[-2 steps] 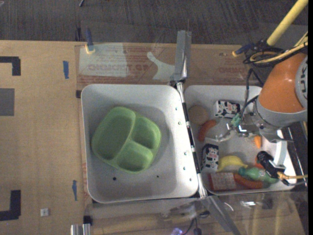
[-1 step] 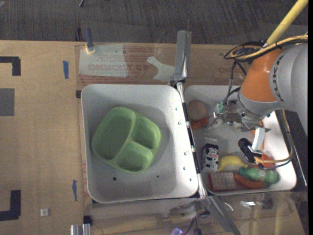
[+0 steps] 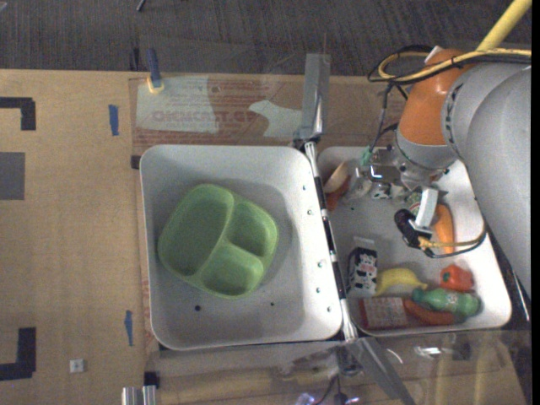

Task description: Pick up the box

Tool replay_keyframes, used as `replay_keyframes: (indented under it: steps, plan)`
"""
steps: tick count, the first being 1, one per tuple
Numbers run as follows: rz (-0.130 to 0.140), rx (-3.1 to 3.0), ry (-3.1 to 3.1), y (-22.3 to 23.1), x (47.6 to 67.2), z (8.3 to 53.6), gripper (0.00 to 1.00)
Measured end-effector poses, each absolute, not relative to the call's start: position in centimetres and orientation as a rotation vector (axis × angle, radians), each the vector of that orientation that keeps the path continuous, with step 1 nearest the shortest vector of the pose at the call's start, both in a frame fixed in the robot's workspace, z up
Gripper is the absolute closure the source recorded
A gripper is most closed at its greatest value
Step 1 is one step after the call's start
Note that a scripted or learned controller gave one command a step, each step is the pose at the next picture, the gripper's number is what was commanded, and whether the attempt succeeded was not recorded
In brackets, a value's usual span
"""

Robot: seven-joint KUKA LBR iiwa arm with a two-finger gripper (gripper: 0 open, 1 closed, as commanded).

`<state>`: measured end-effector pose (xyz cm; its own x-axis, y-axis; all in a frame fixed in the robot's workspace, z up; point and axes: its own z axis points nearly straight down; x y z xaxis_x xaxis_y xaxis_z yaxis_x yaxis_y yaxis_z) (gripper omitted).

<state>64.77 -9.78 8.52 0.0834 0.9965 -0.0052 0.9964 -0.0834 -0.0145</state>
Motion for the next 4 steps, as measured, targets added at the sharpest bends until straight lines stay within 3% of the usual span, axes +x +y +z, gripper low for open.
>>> replay_keyframes:
  steps: [1, 2, 3, 4]
  plan:
    - [0.032, -2.303, -2.119, -9.8, 64.6, 9.2, 1.0]
    - [0.008, -2.497, -1.901, -2.1, 65.0, 18.1, 1.0]
    - [0.01, -2.645, -1.691, -1.2, 65.2, 19.2, 1.0]
    - [0.018, -2.876, -1.252, 0.8, 62.0, 19.2, 1.0]
